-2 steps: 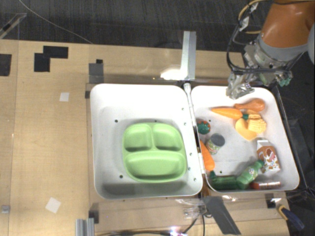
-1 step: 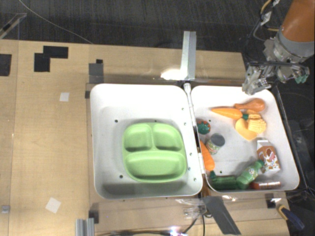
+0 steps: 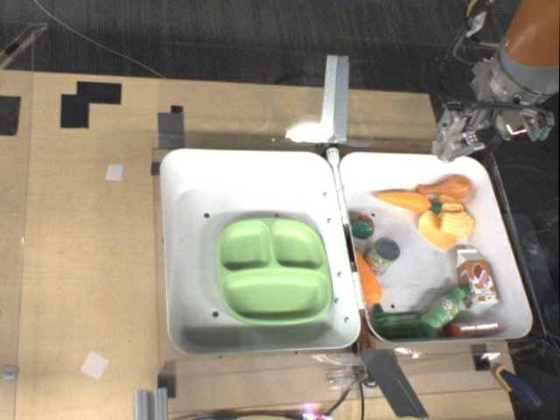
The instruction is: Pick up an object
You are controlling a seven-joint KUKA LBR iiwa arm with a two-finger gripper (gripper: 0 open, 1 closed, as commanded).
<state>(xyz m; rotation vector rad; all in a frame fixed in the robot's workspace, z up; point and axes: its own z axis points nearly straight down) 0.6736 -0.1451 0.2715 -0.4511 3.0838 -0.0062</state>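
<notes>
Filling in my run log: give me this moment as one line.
hand: above right bin's far rim, nothing seen held | left bin: green tray | right bin: toy foods | pick: not yet done

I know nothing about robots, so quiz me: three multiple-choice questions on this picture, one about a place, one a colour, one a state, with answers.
1. Where does the divided tray lie?
A. left bin
B. right bin
C. bare bench

2. What colour is that tray?
A. red
B. green
C. blue

3. Where is the gripper?
A. pressed onto the tray
B. above the right bin's far corner
C. over the left bin

Answers:
1 A, it sits mid left bin.
2 B, light green.
3 B, it hangs by that rim, near the toy carrot.
</notes>
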